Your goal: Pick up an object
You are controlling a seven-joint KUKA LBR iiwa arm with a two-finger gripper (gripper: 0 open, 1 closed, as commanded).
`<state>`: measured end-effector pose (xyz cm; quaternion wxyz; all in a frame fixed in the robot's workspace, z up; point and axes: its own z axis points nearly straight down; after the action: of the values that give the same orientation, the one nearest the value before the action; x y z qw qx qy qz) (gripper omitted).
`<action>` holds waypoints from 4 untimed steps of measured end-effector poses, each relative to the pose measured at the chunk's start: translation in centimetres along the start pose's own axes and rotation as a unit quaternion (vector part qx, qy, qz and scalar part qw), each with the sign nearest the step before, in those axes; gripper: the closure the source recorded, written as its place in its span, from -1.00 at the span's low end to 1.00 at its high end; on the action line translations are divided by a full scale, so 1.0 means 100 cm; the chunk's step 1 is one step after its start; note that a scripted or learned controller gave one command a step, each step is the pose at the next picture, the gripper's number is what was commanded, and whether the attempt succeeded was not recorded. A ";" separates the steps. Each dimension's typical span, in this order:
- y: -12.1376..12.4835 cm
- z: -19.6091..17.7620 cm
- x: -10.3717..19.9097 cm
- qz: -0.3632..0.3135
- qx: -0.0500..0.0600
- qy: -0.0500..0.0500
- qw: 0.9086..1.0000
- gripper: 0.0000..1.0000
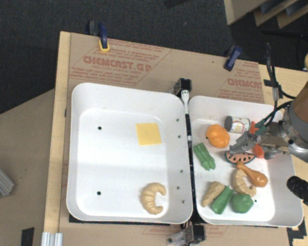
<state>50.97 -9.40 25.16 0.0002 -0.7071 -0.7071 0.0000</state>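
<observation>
White plastic, two shallow bins on the counter (56, 135). Left bin (84, 138): yellow cheese slice (148, 133) mid-floor, croissant (154, 197) near the front wall, both well apart with open floor all round. Right bin (284, 204) is crowded: orange (217, 136), green pepper (203, 156) by the left wall, small can (237, 124) at the back, watermelon slice (240, 157), chicken leg (253, 175), and a tight front cluster of a tan piece (213, 194), green bottle (222, 199) and green lump (241, 202). Gripper (251, 142) sits low in the right bin, just above the watermelon slice, near the orange; can't tell how the jaws stand, nothing visibly between them. Likely target is the watermelon slice: looks like a light, stiff plastic toy, flat and thin, probably slick, so grip across the narrow width rather than the rind ends. Room is tight: orange to the left, chicken leg just in front. Straight vertical lift looks safest.
</observation>
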 end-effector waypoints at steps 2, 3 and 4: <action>0.117 0.168 -0.019 -0.002 -0.002 -0.001 1.000 -1.00; 0.139 0.171 -0.003 0.003 0.015 0.000 1.000 -1.00; 0.138 0.161 -0.003 0.002 0.015 0.001 1.000 1.00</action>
<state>64.76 -9.72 9.05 0.0116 -0.7084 -0.7056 0.0102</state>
